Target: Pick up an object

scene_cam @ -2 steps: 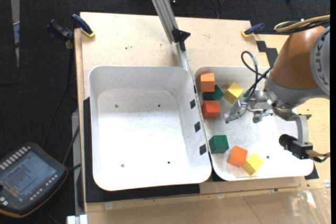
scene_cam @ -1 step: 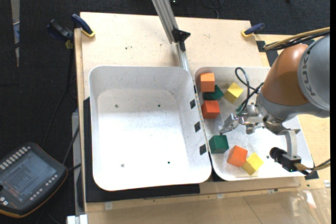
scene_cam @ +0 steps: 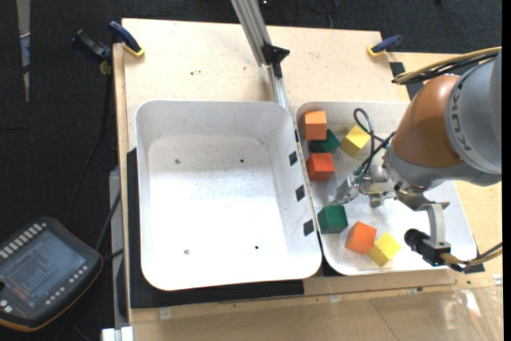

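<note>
The arm (scene_cam: 447, 132) reaches in over the right bin (scene_cam: 459, 212), where all the blocks lie: two orange ones (scene_cam: 316, 124) and a dark green one (scene_cam: 326, 143) against the left wall, a yellow one (scene_cam: 356, 140) nearby, and green (scene_cam: 332, 218), orange (scene_cam: 361, 237) and yellow (scene_cam: 384, 248) near the front. The gripper (scene_cam: 359, 188) hangs low among them, above the green block, likely lining up a grasp; whether it is apart or together I cannot tell. The left bin (scene_cam: 215, 188) sits beside it on the desk (scene_cam: 207, 60).

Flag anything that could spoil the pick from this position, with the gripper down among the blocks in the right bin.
1. The gripper sits between the red-orange block and a dark green block, over bare bin floor; closing here may catch nothing.
2. The orange block and yellow block touch, so a grasp there could shove one aside.
3. Blocks near the right bin wall leave little finger room.
</note>
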`<state>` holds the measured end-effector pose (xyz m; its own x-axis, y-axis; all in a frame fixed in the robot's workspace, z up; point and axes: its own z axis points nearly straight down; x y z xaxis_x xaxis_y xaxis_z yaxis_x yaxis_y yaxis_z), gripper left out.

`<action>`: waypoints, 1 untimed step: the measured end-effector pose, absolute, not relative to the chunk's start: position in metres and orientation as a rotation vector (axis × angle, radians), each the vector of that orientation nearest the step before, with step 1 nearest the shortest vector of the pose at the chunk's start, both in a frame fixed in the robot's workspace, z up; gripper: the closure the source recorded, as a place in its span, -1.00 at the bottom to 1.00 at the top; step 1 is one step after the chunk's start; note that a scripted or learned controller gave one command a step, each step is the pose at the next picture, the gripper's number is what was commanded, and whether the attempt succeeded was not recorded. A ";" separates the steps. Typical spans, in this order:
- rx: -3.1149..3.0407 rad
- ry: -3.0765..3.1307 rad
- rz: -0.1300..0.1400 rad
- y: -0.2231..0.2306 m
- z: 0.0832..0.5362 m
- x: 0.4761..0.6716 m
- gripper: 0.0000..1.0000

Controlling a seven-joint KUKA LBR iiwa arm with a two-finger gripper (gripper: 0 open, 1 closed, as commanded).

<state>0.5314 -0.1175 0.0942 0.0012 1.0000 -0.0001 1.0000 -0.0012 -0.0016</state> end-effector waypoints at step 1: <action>-2.223 -2.222 -0.001 -0.117 0.105 0.532 1.00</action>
